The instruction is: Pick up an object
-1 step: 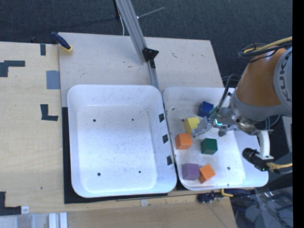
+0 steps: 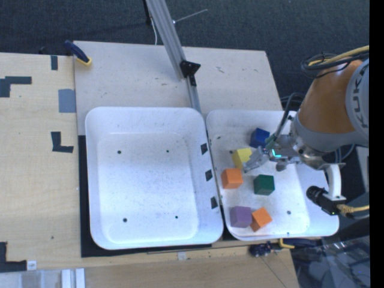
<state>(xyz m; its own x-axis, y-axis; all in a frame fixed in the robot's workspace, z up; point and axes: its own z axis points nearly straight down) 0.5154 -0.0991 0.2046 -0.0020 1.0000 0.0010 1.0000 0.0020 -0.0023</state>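
Observation:
The right bin holds several small blocks: a blue one, a yellow one, an orange one, a dark green one, a purple one and a smaller orange one. My gripper hangs over the middle of this bin, just right of the yellow block and below the blue one. Its grey fingers point left toward the yellow block, and nothing shows between them.
The left bin lies beside the right one, with a row of black clips along the shared wall. A grey metal bar slants in from the top. A blue and yellow tool rests on the bench at top left.

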